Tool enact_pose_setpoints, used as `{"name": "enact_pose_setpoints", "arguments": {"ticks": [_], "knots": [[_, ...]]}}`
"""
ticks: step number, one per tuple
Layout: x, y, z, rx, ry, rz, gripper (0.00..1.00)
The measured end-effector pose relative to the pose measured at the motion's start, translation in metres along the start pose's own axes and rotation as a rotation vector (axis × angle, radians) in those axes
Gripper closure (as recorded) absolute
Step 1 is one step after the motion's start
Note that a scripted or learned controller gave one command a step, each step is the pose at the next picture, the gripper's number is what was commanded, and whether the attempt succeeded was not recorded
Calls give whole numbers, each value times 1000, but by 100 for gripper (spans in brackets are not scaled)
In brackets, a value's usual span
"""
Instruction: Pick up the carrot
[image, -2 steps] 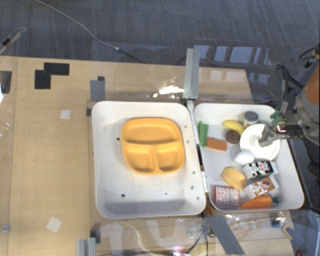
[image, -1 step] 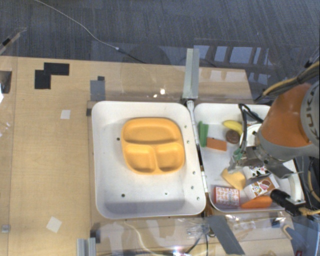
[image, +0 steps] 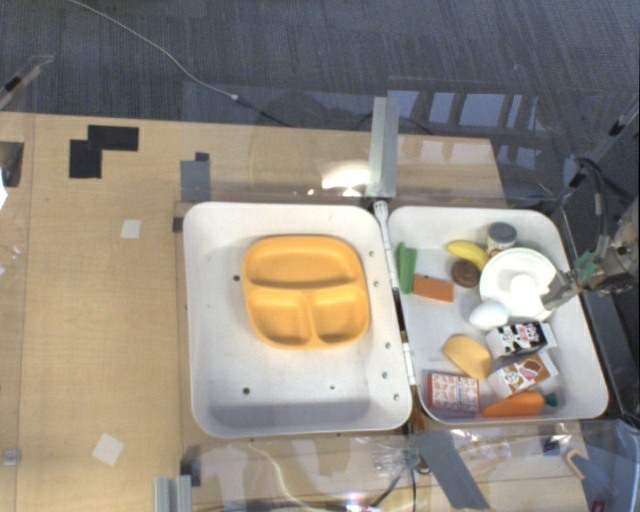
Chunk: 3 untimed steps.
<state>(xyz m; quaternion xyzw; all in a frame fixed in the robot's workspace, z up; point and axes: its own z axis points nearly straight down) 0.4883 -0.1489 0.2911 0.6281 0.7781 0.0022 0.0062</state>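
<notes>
So, two white bins sit side by side: the left bin (image: 215, 300) holds one yellow three-compartment tray (image: 303, 290), and the right bin (image: 590, 385) is crowded. Down at its near edge lies one carrot (image: 513, 405), touching a small carton (image: 521, 376) and just beside a pink box (image: 453, 393), with one banana (image: 466, 251), one white plate (image: 517, 275) and one green piece (image: 406, 267) further back. Over at the right rim, the gripper (image: 562, 292) reaches onto the plate, well apart from the carrot, though whether it is spread or closed I cannot tell.

Lab: bench (image: 90, 330), white bins (image: 210, 300)
</notes>
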Motion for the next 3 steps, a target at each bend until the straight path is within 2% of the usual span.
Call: {"name": "enact_pose_setpoints", "arguments": {"ticks": [1,2,3], "knots": [[55,8,116,16,10,-3,100],[53,9,113,9,6,-1,0],[54,30,194,12,8,-118,0]]}}
